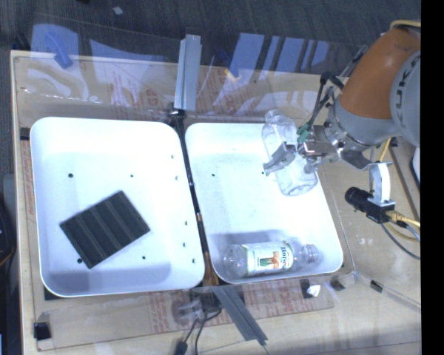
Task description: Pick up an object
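We see the arm [374, 80] reaching in from three o'clock over the right bin [229, 198]. Its tool [300, 154] sits at the bin's one o'clock corner, and a clear plastic cup [287, 157] appears between its fingers, tilted, so the tool looks clamped on the cup and lifted over the bin floor. At the right bin's six o'clock edge a clear bottle [270, 259] with an orange-and-green label lies on its side, well apart from the tool. In the left bin [52, 146], toward seven o'clock, a dark ribbed rectangular pad [105, 228] lies flat. Both bins rest side by side on the surface [370, 272].
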Controlling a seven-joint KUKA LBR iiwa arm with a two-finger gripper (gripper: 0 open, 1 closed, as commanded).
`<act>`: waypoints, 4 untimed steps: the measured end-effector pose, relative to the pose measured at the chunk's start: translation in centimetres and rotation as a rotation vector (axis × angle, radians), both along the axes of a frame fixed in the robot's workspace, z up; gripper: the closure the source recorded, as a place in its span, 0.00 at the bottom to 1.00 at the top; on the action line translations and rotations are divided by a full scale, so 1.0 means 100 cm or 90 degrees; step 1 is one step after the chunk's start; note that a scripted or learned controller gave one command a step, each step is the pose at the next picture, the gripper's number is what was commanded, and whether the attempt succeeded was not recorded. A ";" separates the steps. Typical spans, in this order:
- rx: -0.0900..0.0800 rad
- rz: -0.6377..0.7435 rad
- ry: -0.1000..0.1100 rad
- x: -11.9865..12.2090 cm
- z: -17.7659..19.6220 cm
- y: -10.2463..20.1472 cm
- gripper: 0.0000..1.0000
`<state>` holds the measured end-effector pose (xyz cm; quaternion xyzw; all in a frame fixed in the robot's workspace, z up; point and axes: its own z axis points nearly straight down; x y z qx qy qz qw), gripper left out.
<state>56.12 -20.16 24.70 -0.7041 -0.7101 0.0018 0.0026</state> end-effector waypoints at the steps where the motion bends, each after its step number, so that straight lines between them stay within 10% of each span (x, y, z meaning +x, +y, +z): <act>1: 0.000 -0.195 0.001 -0.047 -0.033 0.007 0.00; 2: -0.002 -0.058 -0.012 -0.074 -0.118 0.019 0.00; 3: 0.000 -0.051 -0.002 -0.047 -0.081 0.001 0.00; 4: -0.011 0.011 -0.033 -0.071 -0.124 0.052 0.00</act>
